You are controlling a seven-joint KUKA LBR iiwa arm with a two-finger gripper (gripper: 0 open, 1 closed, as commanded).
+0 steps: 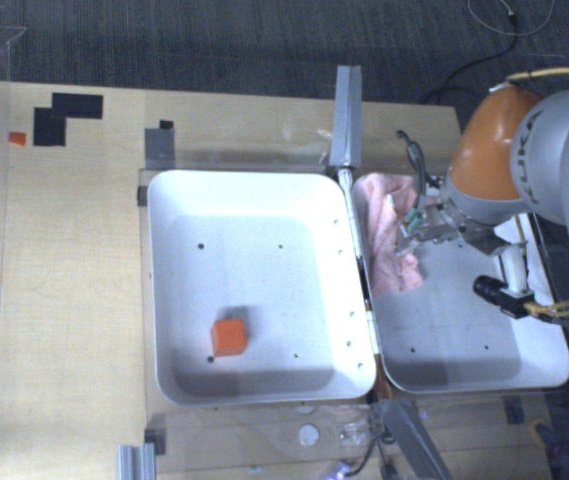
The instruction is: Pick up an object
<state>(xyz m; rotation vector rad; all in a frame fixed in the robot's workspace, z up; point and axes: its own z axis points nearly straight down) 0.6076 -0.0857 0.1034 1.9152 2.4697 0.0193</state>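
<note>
Reaching into the right bin [484, 353], the claw [414, 230] hovers over a crumpled pink cloth [389, 233] against the bin's left wall. Its opening cannot be told. Descending squarely onto a raised fold should help the pick.

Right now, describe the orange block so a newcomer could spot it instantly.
Find the two white bins side by side; take the left bin, away from the arm. The orange block lies in its near-left part, apart from the walls. It is small, solid orange and cube-like, unlike the pink cloth crumpled in the right bin under the gripper.
</note>
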